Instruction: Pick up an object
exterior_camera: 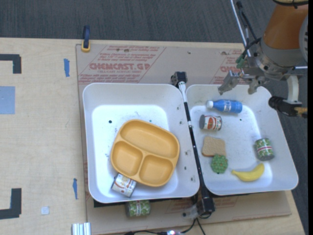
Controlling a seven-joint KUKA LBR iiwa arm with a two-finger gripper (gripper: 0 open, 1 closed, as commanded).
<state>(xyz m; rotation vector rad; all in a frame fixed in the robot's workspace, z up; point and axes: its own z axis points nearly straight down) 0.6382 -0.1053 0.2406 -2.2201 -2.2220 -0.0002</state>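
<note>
Jaws [239,84] hang spread and unloaded over the right bin's [288,173] far rim. Just below them lies a blue bottle [225,106]; a red can [211,123] sits beside it.

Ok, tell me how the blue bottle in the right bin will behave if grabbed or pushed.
The blue bottle lies on its side, so a nudge would probably roll it. Its round, smooth-looking body may slip between fingers. It looks like light plastic.

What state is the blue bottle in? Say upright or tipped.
Tipped. The blue bottle lies on its side in the right bin, white cap pointing left.
</note>
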